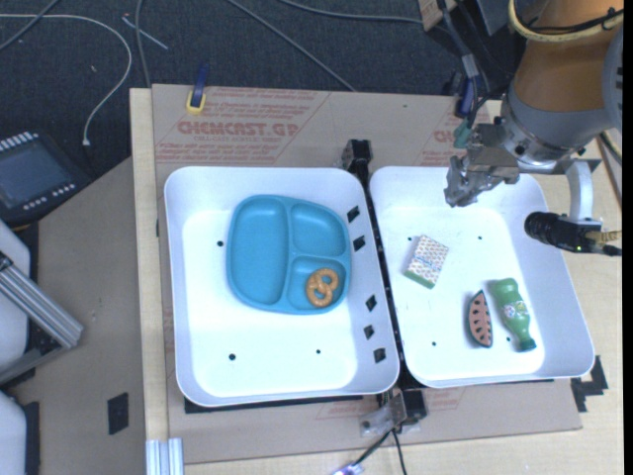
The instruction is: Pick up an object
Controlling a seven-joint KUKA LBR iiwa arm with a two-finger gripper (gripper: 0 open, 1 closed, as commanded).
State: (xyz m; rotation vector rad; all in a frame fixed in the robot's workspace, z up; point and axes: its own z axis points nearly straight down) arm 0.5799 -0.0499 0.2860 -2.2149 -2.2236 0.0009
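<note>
Gripper (463, 194): raised over far left part of right bin (554, 364), pointing down; nothing between fingers; whether released or clenched, cannot tell from this angle.

Right bin, contents:
- Small patterned box (427, 260), left of centre, lying flat, nearest item to gripper, apart from it.
- Watermelon slice (481, 319), near right part of bin, just beside green bottle.
- Green bottle (513, 313), lying on its side, right of watermelon slice, possibly touching it.

Left bin (198, 364), contents:
- Blue divided plate (267, 255), centre of bin.
- Pretzel (321, 286), in plate's near right compartment.

Progress, as judged: pick not yet made. All items resting on bin floors or plate, none lifted. Arm placed above right bin, so approach seemingly under way; likeliest target small patterned box, though not certain. Remaining: descent onto chosen item, closing on it, lift clear of bin.
</note>
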